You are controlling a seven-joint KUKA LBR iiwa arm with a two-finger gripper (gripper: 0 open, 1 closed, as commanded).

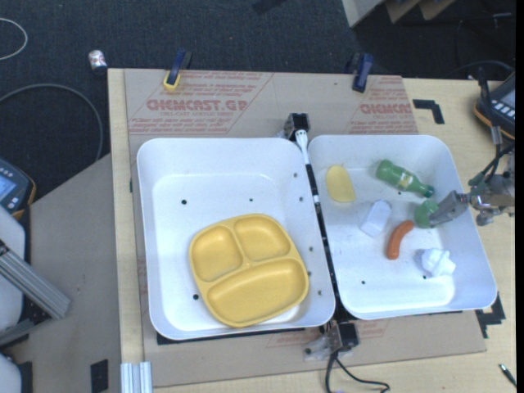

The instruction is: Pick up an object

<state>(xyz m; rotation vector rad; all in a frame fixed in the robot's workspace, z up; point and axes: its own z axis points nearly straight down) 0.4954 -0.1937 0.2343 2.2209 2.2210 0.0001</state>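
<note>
A yellow three-compartment plastic tray (248, 268) lies at the left white bin's (164, 170) six o'clock. In the right white bin (442, 150), a small green rounded object (425, 214) sits at three o'clock, touching the gripper (449, 208); whether it is gripped I cannot tell. It looks light, smooth and likely slippery, so a hold across its middle seems best.

Small green object (425, 214) (shape unclear) lies in right bin (393, 301) beside orange sausage (399, 239).

Bright, even overhead light, soft faint shadows, mild glare on the white bins (155, 170), slightly soft focus.
</note>
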